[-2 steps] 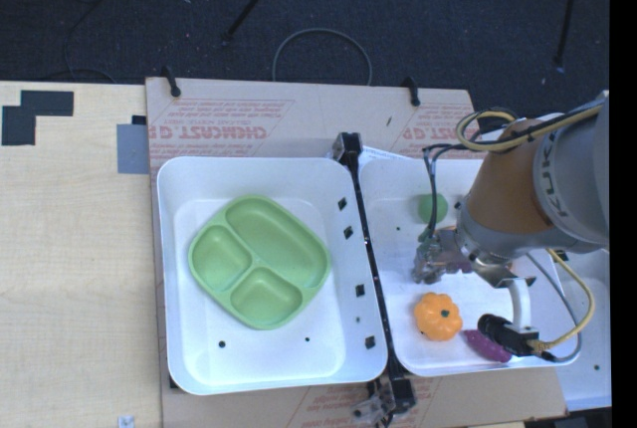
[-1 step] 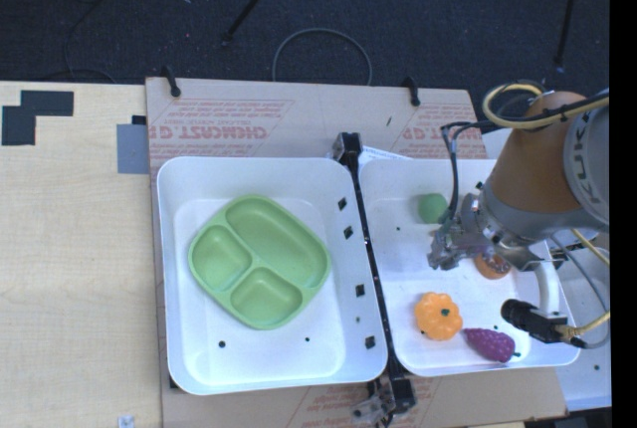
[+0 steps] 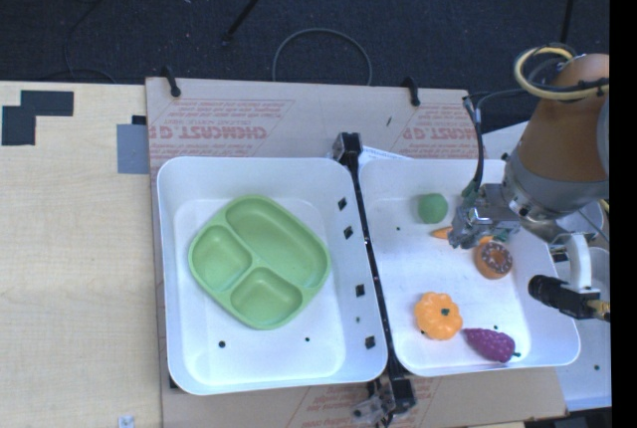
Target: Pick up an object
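The right bin (image 3: 557,341) holds several toy foods. A green ball (image 3: 432,207) lies near its back. An orange pumpkin (image 3: 438,316) and a purple eggplant (image 3: 490,343) lie near its front. A brown ring-shaped piece (image 3: 494,260) sits toward the right wall. My gripper (image 3: 465,233) hangs low in this bin, just right of the green ball and left of the ring piece. A small orange piece (image 3: 441,233) pokes out at the gripper's left side, partly hidden by it.
The left bin (image 3: 189,356) holds a green divided plate (image 3: 260,260). A black divider (image 3: 360,257) runs between the two bins. The grey arm with its orange band (image 3: 562,142) comes in over the right bin's right wall.
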Robot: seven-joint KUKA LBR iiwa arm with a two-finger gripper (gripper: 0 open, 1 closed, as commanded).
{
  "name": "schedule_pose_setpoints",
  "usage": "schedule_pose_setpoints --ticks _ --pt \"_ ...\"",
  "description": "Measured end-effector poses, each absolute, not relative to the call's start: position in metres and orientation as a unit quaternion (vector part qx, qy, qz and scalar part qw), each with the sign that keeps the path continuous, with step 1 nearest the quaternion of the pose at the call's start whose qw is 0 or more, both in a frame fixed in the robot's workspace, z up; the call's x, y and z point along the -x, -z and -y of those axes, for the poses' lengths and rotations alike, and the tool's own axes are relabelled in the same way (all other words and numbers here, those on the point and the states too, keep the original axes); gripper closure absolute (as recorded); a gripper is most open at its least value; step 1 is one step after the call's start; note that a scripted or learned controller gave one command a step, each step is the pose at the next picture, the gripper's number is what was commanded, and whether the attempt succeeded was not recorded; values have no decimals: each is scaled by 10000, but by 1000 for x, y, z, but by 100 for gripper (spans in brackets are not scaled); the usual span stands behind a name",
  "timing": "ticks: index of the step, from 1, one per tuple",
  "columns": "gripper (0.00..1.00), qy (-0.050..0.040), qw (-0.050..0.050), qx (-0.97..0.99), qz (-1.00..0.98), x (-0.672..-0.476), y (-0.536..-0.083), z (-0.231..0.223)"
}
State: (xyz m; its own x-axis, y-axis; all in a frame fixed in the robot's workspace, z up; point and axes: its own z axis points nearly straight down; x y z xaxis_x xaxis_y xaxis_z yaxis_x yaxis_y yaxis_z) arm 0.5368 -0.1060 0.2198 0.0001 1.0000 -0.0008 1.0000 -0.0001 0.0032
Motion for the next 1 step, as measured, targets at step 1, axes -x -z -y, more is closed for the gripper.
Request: schedule_pose_setpoints --ticks 1 --pt "100 2 -3 -7071 -7072 -537 -234 107"
